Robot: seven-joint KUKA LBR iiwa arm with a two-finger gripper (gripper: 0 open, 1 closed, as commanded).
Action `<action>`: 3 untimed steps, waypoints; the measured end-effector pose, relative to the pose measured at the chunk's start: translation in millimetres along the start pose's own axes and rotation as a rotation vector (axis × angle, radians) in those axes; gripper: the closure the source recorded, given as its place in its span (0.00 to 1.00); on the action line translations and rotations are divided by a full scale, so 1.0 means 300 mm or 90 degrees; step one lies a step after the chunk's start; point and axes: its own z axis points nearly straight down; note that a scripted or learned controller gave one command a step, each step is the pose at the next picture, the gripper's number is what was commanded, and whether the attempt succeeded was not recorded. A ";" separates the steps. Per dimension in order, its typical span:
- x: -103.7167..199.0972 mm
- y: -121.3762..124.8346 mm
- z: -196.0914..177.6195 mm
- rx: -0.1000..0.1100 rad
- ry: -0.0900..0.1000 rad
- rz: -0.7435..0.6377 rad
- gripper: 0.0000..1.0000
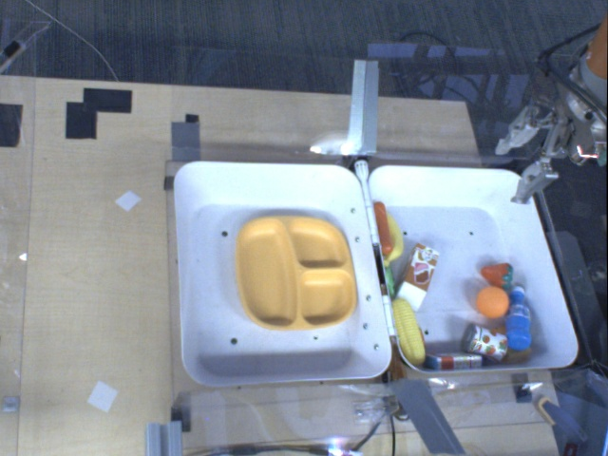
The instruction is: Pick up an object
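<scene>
My gripper (521, 165) hangs above the far right corner of the right bin (456, 202), open, with nothing between its fingers. The right bin holds several small items. An orange ball (492, 302), a red strawberry-like piece (496, 275), a blue bottle (518, 319) and a printed can (484, 341) cluster at its near right. A corn cob (408, 327), a small carton (422, 267), a banana (393, 246) and a red sausage (381, 222) lie along its left wall. All of them sit well away from the gripper.
The left bin (204, 207) holds a yellow divided plate (294, 272). A metal post (364, 107) stands behind the seam between the bins. A thin dark tube (454, 360) lies by the right bin's near wall. Bare wooden bench (85, 283) extends to the left.
</scene>
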 end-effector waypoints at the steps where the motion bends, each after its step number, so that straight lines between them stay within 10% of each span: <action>1: -0.010 0.004 -0.049 0.001 -0.008 -0.003 1.00; 2: -0.030 -0.025 0.200 -0.001 0.005 -0.020 1.00; 3: -0.044 -0.024 0.156 0.001 -0.001 -0.044 1.00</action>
